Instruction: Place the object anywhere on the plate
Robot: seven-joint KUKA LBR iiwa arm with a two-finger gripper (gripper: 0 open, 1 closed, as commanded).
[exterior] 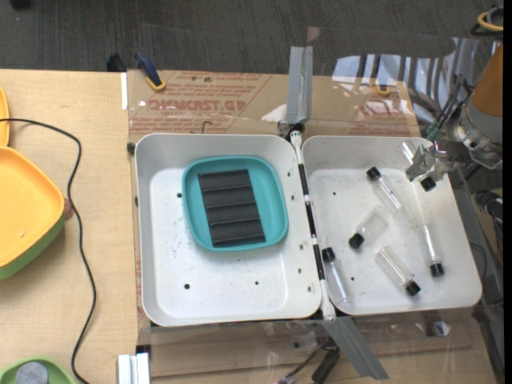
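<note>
A teal square plate (274,214) with a dark ribbed insert (230,207) lies in the left bin (160,246), toward its back. Several clear tubes with black caps are scattered in the right bin (456,294): one (386,189) at the back, one (367,229) in the middle, one (398,269) at the front and one (430,246) on the right side. Another tube (333,274) rests against the bin's left wall. My gripper (422,164) hangs over the back right corner of the right bin, with a black cap (428,184) just below it.
A metal divider (308,206) runs between the two bins. Yellow and green dishes (24,210) and a black cable (80,238) lie on the wooden table to the left. Cardboard (208,102) sits behind the bins.
</note>
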